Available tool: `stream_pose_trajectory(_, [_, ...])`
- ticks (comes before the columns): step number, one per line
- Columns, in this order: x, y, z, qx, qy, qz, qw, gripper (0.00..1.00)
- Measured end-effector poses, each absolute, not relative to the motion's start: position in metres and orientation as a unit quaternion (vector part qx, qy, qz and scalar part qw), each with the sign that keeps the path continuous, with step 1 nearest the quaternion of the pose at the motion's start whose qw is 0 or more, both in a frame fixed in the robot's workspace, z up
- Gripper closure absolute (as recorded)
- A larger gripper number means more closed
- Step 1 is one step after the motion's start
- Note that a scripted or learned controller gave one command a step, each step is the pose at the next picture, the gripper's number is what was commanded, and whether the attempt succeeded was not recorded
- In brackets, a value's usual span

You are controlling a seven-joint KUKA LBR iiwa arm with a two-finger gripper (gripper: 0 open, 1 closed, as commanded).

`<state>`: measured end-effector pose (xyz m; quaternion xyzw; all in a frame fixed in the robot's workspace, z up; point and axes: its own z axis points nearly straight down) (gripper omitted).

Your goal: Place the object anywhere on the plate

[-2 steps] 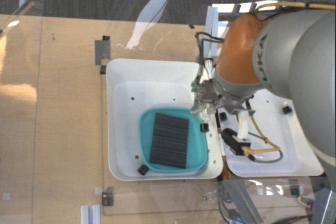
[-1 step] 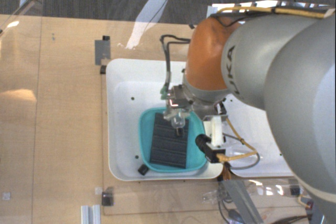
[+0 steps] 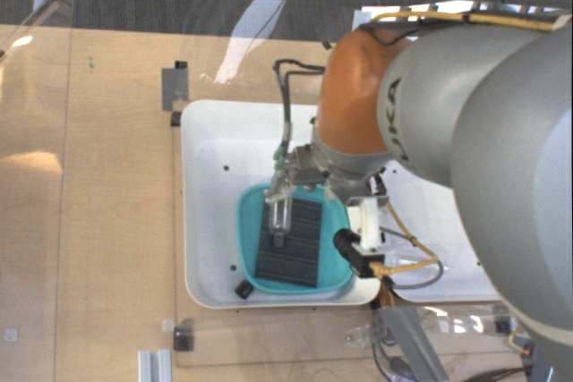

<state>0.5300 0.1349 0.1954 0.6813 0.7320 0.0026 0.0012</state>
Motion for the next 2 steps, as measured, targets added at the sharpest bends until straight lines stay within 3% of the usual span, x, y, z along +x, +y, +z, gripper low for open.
stream_pose_trajectory(1, [0.532,0.136,0.206,0.68,0.733,0.0049,0.002,1.0])
stream_pose_trajectory(2, [0.574,0.138,0.199,0.664,0.748,0.0025,0.002,1.0])
